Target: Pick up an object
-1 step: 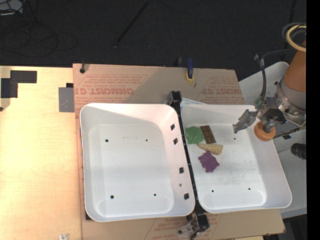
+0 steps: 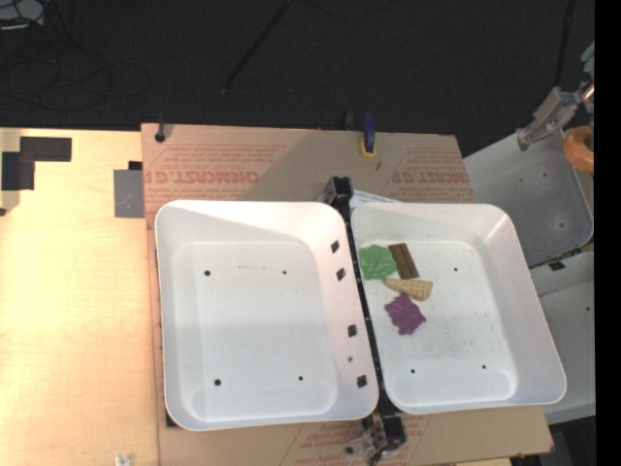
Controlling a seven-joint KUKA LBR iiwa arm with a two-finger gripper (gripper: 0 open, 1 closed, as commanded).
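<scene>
Four small objects lie together in the left part of the right bin (image 2: 505, 231): a green piece (image 2: 375, 261), a dark brown bar (image 2: 403, 259), a tan wedge (image 2: 411, 286) and a purple piece (image 2: 405, 315). The green piece and the brown bar touch. The wedge lies just below them, and the purple piece sits a little nearer the front. My gripper (image 2: 537, 131) is at the upper right edge of the view, raised and outside the bins, far from the objects. Beside it the orange band (image 2: 580, 149) of the arm is visible.
The left bin (image 2: 175, 260) sits beside the right one, with a row of black clips (image 2: 342, 275) along the shared rims. Both bins rest on a cardboard sheet (image 2: 243, 168). A grey plate (image 2: 543, 197) lies to the right, and the wooden bench top (image 2: 68, 299) to the left.
</scene>
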